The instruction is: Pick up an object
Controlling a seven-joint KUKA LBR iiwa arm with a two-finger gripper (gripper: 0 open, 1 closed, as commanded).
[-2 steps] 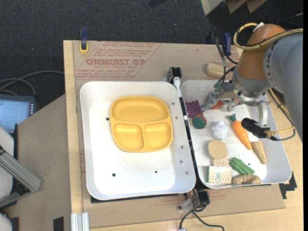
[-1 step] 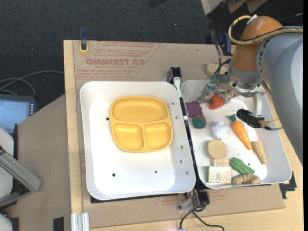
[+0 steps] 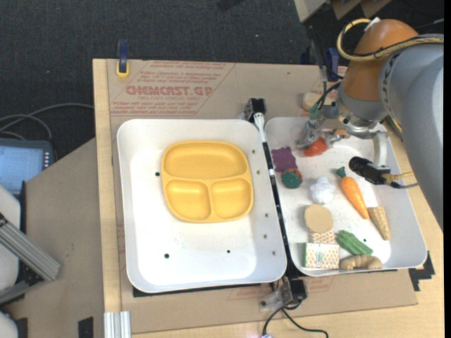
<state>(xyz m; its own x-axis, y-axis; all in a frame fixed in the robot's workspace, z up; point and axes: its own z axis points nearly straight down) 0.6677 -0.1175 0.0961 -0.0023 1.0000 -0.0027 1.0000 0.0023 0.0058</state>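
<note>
My claw [image 3: 315, 134] is down at the far end of the right bin [image 3: 412, 238], right over a small red object [image 3: 317, 146], though I cannot tell whether it is apart or closed. I judge this the grasping step: next I must close on the red piece and lift it straight up, clear of the purple object [image 3: 284, 158] nearby.

Left bin [image 3: 141, 259]: white. Divided plate [image 3: 207, 180]: plain yellow. Right bin [image 3: 405, 241]: white. Contents there: purple piece [image 3: 285, 158], green ball [image 3: 292, 179], white lump [image 3: 322, 189], orange carrot [image 3: 354, 195], tan disc [image 3: 318, 219], green leafy piece [image 3: 354, 243], red item [image 3: 316, 146]. Bench board [image 3: 169, 86], upper left: tan, red lettering.
</note>
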